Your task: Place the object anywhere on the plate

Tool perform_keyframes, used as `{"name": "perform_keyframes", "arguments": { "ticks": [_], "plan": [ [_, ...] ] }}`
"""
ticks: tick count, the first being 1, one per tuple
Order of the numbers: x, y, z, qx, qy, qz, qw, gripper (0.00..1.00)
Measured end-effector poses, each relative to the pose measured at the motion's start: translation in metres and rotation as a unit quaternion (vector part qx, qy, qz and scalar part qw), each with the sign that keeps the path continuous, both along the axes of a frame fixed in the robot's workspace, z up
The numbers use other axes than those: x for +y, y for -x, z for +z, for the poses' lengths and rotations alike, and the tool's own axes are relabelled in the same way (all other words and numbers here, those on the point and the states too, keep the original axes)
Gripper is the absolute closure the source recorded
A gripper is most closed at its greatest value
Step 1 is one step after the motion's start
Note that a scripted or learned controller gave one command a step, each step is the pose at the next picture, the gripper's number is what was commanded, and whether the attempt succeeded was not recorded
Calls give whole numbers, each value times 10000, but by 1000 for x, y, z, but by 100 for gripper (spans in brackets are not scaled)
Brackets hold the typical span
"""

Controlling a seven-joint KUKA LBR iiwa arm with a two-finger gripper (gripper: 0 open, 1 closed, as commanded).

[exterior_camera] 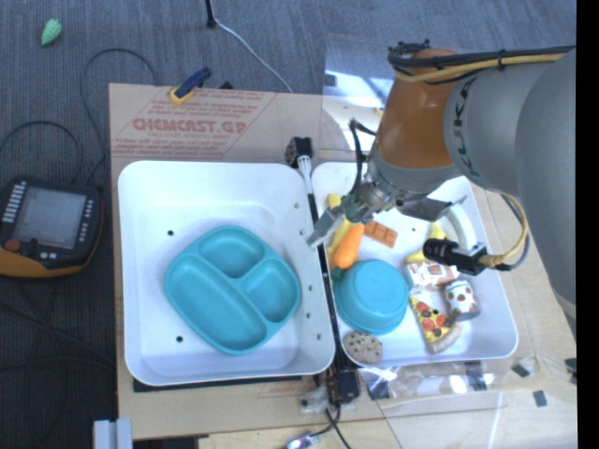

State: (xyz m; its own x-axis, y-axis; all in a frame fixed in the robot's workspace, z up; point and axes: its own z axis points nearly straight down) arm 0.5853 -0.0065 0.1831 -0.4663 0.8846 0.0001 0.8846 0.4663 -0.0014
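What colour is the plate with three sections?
Turquoise blue plate, seen in the camera view.

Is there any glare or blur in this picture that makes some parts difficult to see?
In the camera view, bright glare washes out the right bin's far rim and the clear sheet behind it; the gripper is slightly soft near the orange carrot; the blue plate in the left bin is evenly lit and sharp.

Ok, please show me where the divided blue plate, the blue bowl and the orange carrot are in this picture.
divided blue plate (pixel 233 293): camera view, on its raised centre divider.
blue bowl (pixel 373 295): camera view, middle of its upturned surface.
orange carrot (pixel 347 243): camera view, middle of its body.
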Motion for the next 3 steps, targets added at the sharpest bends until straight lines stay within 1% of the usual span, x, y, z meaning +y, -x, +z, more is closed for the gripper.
{"name": "perform_keyframes", "arguments": {
  "ticks": [3],
  "plan": [
    [0, 0, 0, 0, 0, 0, 10000, 0]
  ]
}}
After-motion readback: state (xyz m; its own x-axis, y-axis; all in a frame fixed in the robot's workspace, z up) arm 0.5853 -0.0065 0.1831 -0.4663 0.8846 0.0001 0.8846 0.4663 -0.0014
